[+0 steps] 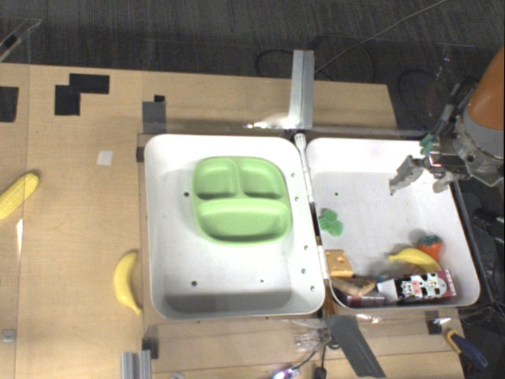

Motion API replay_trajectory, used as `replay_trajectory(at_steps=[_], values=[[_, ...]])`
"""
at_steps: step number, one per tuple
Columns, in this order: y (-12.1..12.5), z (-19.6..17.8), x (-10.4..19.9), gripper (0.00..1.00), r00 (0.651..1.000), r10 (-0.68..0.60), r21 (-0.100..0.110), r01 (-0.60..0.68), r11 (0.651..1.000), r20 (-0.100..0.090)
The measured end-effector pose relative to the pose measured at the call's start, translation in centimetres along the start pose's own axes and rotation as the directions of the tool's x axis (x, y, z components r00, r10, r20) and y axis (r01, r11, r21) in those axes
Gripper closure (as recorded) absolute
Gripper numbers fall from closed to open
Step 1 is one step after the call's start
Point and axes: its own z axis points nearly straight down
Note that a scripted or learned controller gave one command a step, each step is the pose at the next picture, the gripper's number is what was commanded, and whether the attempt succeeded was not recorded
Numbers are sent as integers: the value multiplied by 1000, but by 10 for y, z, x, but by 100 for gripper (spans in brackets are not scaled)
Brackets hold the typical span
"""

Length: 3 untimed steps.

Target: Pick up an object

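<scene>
Overhead, the table (pixel 79 227) carries two white bins side by side. The left bin (pixel 170 290) holds a green divided plate (pixel 240 198), lying flat near its middle. The right bin (pixel 371 227) has its things gathered along the near edge and toward the near right corner: a small green piece (pixel 330 223) lies just beside the wall shared with the left bin, a tan block (pixel 339 264) sits nearer the front, a banana (pixel 414 257) lies toward the right with an orange-red fruit (pixel 430 245) touching its far end, and a black-and-white carton (pixel 418 287) lies on its side along the front wall with a few small dark items beside it that are too small to name. The arm (pixel 483 121) reaches in from the right, and its pincer (pixel 422 172) hangs over the far right part of the right bin, well apart from the objects below. Its two fingers (pixel 401 176) stand spread apart with nothing between them. Outside the bins, on the table to the left, lie a second banana (pixel 126 281) just beside the left bin and a corn cob (pixel 17 196) at the edge.
</scene>
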Motion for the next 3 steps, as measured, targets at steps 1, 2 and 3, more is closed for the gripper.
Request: replay_trajectory(at_steps=[1, 2, 3], values=[[-69, 136, 44, 0, 1000, -18, 3, 18, 1000, -1], [-35, 167, 46, 0, 996, -94, -11, 94, 995, 2], [51, 168, 47, 0, 996, -93, -14, 93, 996, 3]])
